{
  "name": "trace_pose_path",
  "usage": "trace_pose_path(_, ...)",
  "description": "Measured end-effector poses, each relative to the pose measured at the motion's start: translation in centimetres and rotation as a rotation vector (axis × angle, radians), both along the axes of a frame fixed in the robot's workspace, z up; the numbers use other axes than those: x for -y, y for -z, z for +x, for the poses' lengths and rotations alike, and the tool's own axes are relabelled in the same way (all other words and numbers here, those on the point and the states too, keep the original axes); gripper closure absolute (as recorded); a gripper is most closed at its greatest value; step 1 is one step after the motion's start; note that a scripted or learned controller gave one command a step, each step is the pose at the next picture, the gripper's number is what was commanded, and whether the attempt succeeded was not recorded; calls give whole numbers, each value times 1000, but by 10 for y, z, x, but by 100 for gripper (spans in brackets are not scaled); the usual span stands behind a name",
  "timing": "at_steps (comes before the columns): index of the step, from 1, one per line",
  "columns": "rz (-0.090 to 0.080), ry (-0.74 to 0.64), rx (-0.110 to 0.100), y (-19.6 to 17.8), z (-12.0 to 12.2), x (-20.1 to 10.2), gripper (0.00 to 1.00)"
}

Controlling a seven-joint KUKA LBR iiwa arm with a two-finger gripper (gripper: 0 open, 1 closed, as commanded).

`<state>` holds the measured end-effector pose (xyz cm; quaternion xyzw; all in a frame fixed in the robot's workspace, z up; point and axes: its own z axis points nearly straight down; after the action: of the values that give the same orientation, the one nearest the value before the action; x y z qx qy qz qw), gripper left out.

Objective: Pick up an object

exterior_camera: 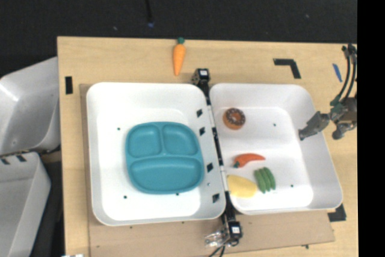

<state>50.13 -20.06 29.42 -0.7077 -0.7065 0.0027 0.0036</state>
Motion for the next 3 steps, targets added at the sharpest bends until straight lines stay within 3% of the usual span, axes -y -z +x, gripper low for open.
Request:
trace_pose_path(1, -3, -3, 10, -5, 2, 0, 0)
trace_pose_path(3, -1, 1, 6, 90, 12, -9, 0)
